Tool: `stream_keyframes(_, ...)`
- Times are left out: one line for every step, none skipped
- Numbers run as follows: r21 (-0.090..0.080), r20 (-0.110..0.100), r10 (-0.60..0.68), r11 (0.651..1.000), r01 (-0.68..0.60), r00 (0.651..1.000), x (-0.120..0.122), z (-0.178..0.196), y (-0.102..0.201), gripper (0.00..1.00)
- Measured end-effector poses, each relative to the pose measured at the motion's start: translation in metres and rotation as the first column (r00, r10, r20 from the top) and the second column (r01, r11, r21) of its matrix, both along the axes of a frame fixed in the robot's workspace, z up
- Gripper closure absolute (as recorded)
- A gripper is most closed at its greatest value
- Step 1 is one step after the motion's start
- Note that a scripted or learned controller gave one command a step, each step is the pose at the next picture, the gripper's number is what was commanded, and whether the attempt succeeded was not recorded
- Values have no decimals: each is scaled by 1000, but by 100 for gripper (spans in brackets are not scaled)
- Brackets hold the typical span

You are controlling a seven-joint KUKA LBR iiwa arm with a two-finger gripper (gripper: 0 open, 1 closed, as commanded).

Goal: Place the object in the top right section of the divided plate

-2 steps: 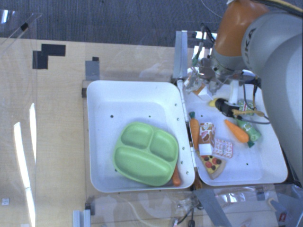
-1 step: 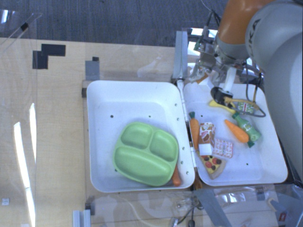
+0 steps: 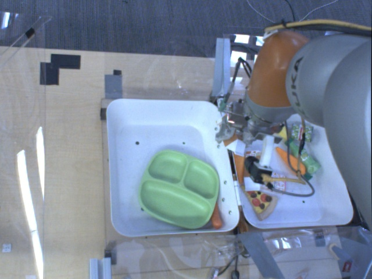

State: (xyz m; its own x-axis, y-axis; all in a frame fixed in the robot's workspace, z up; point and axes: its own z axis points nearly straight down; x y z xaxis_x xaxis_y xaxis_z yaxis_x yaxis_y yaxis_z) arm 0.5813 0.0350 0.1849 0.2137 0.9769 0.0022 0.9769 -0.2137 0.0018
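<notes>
Leftmost, in the left bin (image 3: 125,138), sits the green divided plate (image 3: 180,188), with an orange piece (image 3: 216,217) touching its lower right rim. Over the right bin (image 3: 331,205) the gripper (image 3: 251,139) hangs among a pizza slice (image 3: 260,202), a carrot (image 3: 289,157) and a green toy (image 3: 312,166). The object is likely one of these. I cannot tell how wide the gripper is or what it holds. Such crowding risks a wrong pick.

Green three-section divided plate (image 3: 179,189) — flat in the view-left white bin (image 3: 129,150)

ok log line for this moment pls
arm over right bin | green divided plate in left bin | pizza slice in right bin | placement not yet done
</notes>
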Motion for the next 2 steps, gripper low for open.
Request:
stream_keyframes(0,0,78,997,-78,997,-69,0,34,100)
stream_keyframes(-1,0,75,997,-75,997,-69,0,33,0)
